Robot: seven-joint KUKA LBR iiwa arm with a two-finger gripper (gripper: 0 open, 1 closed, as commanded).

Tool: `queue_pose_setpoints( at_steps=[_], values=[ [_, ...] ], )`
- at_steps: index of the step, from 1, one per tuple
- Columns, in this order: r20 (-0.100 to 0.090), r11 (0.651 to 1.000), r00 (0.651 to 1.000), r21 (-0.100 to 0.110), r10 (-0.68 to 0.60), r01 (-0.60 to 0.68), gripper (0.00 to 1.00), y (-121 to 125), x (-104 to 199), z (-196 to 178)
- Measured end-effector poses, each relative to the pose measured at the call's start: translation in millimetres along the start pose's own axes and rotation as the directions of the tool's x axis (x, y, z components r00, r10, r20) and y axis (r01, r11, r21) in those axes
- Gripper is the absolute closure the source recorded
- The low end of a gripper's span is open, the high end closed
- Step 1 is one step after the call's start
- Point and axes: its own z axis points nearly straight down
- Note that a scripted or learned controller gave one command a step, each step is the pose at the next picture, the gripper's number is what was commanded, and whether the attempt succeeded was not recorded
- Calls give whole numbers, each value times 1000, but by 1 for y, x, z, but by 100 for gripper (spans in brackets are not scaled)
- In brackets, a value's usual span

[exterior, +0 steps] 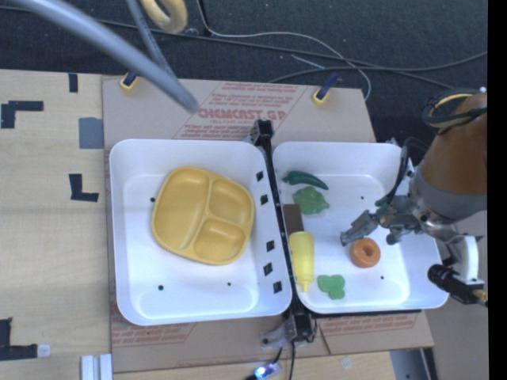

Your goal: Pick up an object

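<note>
In the right bin (pixel 396 158) lie several toy foods: an orange ring-shaped piece (pixel 365 252), a yellow bottle (pixel 301 258), a dark green pepper (pixel 305 180), a leafy green piece (pixel 312 202) and a small green broccoli-like piece (pixel 332 286). My gripper (pixel 369 237) reaches in from the right and hangs just above the orange piece. It is open, with one dark finger (pixel 353 231) pointing left and the other (pixel 393 235) to the right of the orange piece. Nothing sits between the fingers.
The left bin (pixel 127 212) holds a yellow divided plate (pixel 203 214). A black divider with clips (pixel 273 228) joins the two bins. The grey arm with its orange band (pixel 459 161) stands over the right bin's right rim. Cables run along the back.
</note>
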Motion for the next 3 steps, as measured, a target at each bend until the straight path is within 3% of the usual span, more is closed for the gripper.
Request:
queue_pose_setpoints(
  at_steps=[1,3],
  values=[
    [2,1000,1000,-12,-4,4,0,3,0,-6],
    [2,1000,1000,-10,-4,4,0,12,7,91]
  ],
)
